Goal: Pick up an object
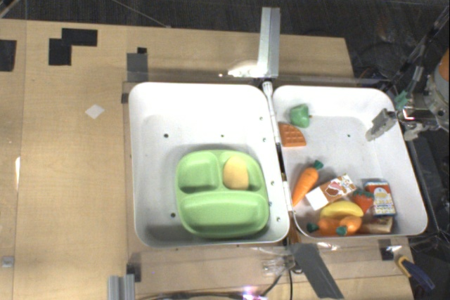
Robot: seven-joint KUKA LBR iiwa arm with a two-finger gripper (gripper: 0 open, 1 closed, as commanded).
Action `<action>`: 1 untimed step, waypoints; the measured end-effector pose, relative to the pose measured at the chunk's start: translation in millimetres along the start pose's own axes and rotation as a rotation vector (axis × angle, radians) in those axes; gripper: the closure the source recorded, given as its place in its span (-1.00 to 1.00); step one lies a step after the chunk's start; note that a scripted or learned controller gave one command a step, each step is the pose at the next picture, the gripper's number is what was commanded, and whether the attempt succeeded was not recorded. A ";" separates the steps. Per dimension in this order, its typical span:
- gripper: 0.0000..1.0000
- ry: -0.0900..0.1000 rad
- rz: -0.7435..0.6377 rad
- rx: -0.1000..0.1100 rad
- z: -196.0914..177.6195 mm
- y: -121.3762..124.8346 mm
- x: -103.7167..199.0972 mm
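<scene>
Nearest the camera, at the lower edge of the left bin (pixel 148 151), sits a green divided tray (pixel 211 211). It has two small upper compartments and one wide lower compartment. A yellow, egg-shaped object (pixel 237 172) lies in the upper right compartment.

Moving right, past the divider between the bins, the right bin (pixel 337 109) holds the loose objects. A green toy pepper (pixel 300 114) lies near its upper left corner. An orange waffle-like piece (pixel 292 135) lies just below it, against the divider. A toy carrot (pixel 304 183) lies tilted, lower down. Beside it, in the lower right part of the bin, a cluster groups a small printed box (pixel 339 187), a banana (pixel 341 209), an orange fruit (pixel 328 225), a red item (pixel 361 201) and a blue-labelled carton (pixel 380 197), touching or overlapping.

At the far right, the gripper (pixel 383 124) hangs over the right bin's upper right edge, well apart from the cluster. Nothing is visible between its fingers; whether they are spread or pressed together cannot be determined.
</scene>
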State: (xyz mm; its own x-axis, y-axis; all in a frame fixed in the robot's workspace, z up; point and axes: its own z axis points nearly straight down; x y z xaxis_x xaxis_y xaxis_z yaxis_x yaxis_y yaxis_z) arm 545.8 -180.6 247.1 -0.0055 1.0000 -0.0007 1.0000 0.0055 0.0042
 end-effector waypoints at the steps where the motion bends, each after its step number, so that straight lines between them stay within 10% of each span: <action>1: -1.00 0.000 -0.011 0.001 95.3 -39.1 -24.9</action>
State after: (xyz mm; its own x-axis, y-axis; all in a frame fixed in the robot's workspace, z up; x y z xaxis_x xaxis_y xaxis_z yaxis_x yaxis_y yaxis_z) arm 507.2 -205.7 151.6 -0.0165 0.9999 -0.0009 0.9999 0.0165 0.0027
